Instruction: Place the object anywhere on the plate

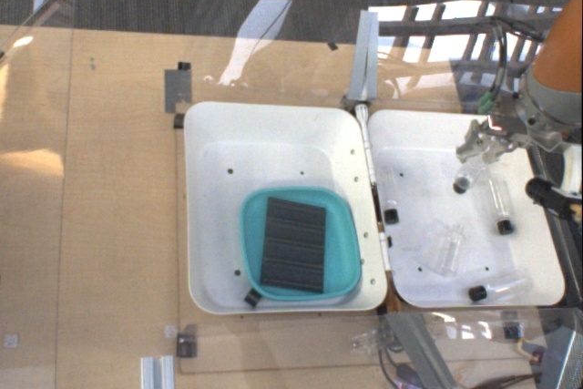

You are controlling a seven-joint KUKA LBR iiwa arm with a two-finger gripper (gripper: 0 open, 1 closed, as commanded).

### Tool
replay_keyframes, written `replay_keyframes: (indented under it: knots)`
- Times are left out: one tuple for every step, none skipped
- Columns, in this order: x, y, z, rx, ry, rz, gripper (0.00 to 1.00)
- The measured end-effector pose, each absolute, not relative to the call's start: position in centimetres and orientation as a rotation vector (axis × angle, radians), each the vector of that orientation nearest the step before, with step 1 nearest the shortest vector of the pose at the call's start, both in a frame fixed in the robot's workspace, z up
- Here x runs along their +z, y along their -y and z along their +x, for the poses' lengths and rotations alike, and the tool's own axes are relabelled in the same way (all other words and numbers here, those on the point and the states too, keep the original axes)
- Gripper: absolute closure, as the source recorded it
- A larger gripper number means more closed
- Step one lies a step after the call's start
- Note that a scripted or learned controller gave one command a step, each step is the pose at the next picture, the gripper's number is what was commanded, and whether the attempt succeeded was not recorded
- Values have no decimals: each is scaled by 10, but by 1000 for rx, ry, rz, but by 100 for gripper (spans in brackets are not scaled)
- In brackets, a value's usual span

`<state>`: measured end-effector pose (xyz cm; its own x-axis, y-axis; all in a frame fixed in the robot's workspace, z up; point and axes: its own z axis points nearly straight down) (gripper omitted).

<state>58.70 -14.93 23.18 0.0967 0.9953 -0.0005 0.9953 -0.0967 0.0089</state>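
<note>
A teal plate (342, 241) lies in the left bin (209, 196), toward its front. A dark grey ridged slab (294, 244) rests flat on the plate. My gripper (480, 147) hangs over the back right part of the right bin (410, 141). Just below it and to the left is a small clear tube (463, 181), tilted, with its round end facing the camera. I cannot tell whether the tube is held or lying in the bin.
Several clear vials with black caps lie in the right bin: one (499, 200) near the gripper, one (444, 250) in the middle, one (496, 289) at the front. A small black piece (390, 215) sits by the divider, another (252, 296) by the plate's front rim.
</note>
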Motion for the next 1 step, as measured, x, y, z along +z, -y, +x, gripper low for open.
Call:
replay_keyframes:
  knots:
    - [184,80,541,3,-2138,2299,100]
